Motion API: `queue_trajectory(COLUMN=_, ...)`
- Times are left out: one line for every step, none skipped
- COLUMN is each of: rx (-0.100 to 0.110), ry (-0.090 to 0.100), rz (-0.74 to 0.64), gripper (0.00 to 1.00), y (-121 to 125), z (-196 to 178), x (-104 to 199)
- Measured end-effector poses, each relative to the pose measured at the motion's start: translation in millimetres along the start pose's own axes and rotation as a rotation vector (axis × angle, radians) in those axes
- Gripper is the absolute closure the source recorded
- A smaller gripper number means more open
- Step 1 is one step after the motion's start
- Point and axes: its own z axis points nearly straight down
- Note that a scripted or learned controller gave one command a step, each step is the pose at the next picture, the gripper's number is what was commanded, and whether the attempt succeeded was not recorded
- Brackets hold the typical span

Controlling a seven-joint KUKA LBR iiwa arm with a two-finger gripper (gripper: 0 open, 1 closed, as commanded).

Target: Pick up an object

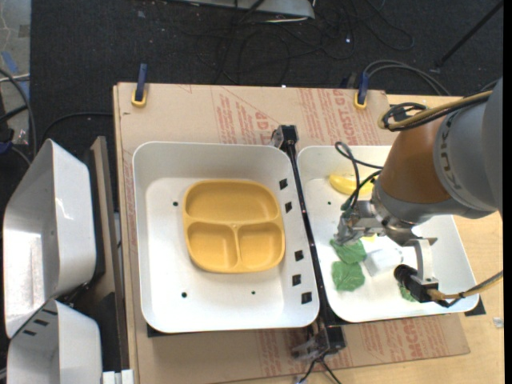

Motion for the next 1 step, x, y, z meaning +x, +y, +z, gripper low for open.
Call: queue_trajectory(rx=-0.002, ry=0.0, rz=-0.003, gripper=1.0, y=-6.9, z=-58.7, x=-1.1)
